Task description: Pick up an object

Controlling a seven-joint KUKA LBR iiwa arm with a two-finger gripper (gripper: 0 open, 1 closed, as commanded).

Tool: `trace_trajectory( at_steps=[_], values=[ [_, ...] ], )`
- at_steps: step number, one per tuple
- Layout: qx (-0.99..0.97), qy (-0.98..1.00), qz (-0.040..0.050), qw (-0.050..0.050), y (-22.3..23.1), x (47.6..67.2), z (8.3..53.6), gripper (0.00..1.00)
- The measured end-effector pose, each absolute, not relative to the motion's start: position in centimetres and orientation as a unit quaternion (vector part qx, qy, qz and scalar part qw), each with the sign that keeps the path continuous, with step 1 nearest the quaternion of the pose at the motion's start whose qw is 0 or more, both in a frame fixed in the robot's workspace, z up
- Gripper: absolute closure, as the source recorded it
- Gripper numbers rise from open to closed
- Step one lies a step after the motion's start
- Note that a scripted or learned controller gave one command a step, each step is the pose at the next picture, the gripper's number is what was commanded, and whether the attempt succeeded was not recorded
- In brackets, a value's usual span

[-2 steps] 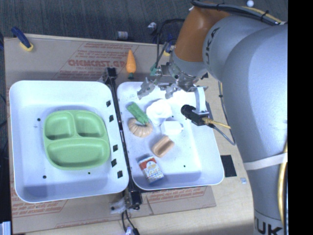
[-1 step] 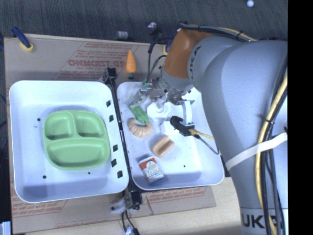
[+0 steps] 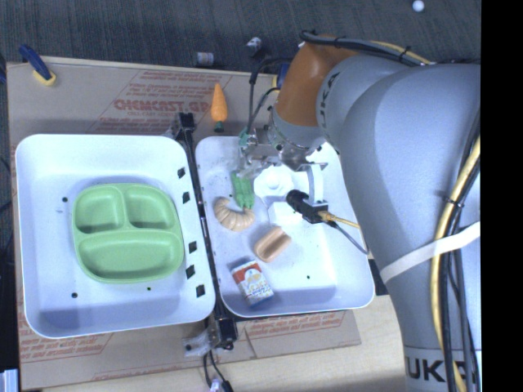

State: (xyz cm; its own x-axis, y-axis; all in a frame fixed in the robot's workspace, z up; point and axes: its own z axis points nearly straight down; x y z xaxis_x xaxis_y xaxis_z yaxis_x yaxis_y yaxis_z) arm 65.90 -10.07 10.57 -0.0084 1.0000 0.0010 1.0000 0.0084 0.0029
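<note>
Camera view: left bin (image 3: 41,219) holds green plate (image 3: 127,231); right bin's (image 3: 343,288) items seem toy food.

Dark carpet-like floor (image 3: 122,11) lies beyond a printed cardboard sheet (image 3: 147,96) on a pale, perhaps wooden, bench (image 3: 372,358).

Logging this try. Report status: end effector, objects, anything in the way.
End effector low at right bin's far end, over green item. Croissant, bread roll, small carton lie loose nearby. Green plate in left bin.
</note>
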Motion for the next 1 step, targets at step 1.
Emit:
trace_trajectory(
  at_steps=[1],
  values=[
    [0.705, 0.71, 0.0007, 0.0, -3.5, 64.91, 19.74, 1.0]
  ],
)
